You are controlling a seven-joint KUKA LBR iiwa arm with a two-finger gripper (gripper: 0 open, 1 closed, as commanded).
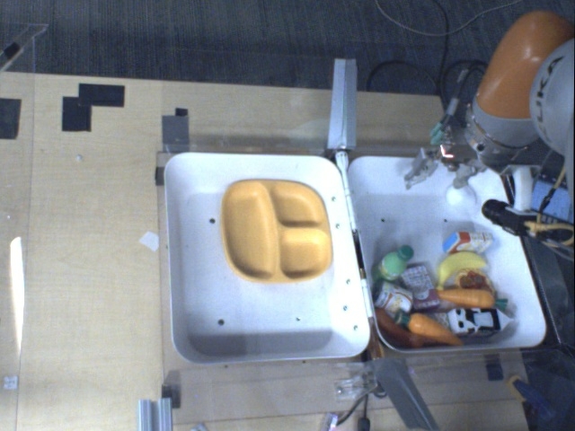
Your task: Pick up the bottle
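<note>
The gripper (440,171) hangs spread and holding nothing over the right bin (386,182). What may be the bottle (468,241) lies lower down, crowded by a banana (464,266) and carrots (465,298).

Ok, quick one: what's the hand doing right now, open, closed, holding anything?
Hand: open, holding nothing, fingers spread above the far end of the right bin, apart from the pile of items.
</note>
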